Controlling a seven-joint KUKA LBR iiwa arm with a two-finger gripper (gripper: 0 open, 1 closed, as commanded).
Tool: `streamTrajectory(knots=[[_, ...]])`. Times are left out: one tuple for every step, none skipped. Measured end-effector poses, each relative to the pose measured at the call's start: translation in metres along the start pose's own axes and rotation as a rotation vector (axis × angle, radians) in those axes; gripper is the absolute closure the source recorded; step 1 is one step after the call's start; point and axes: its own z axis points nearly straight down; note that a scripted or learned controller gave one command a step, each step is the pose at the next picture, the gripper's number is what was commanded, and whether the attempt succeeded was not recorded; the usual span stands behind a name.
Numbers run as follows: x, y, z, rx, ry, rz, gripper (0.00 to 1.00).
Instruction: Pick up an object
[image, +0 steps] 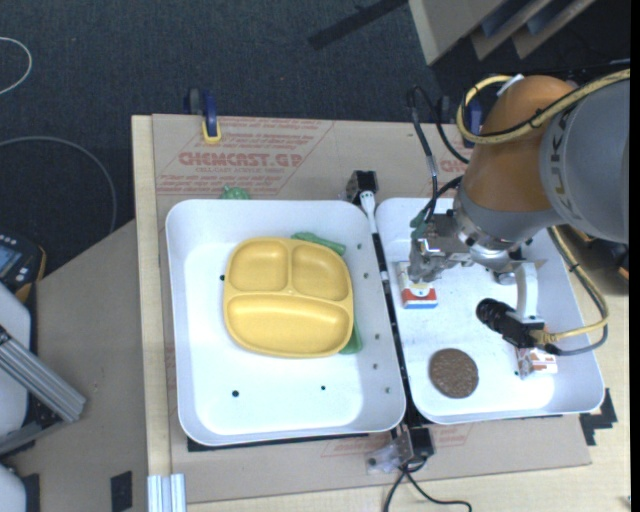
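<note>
A small red, white and blue block (420, 295) lies in the upper left part of the right shallow white plastic bin (560, 390), close to that bin's left wall. The gripper (424, 266) hangs directly over it, so the block sits at 6 o'clock from the gripper, right at its tip. From this angle I cannot tell whether the two touch, nor whether the gripper is apart, together or clamped on anything.

At 5 o'clock from the block, well apart from it, a flat brown round disc (454, 372) rests on the same bin's floor near the front rim. The grey arm with its orange band (520, 140) comes in from 1 o'clock, above the bin's far edge.

At 9 o'clock from the block, across the wall between the two bins, the left shallow white plastic bin (200, 300) holds a yellow three-compartment plastic plate (289, 297), lying flat. A green item (322, 241) peeks out from under the plate's 12 o'clock edge. Both bins stand on a brown board-covered surface (260, 150) printed with red lettering.
</note>
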Motion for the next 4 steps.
streamTrajectory(knots=[[0.012, -0.036, -0.119, -0.018, -0.006, 0.007, 1.00], [0.083, -0.089, -0.091, 0.002, -0.003, 0.003, 1.00], [0.115, -0.086, -0.193, -0.018, -0.003, 0.005, 1.00], [0.147, -0.086, -0.205, -0.009, -0.006, 0.008, 1.00]])
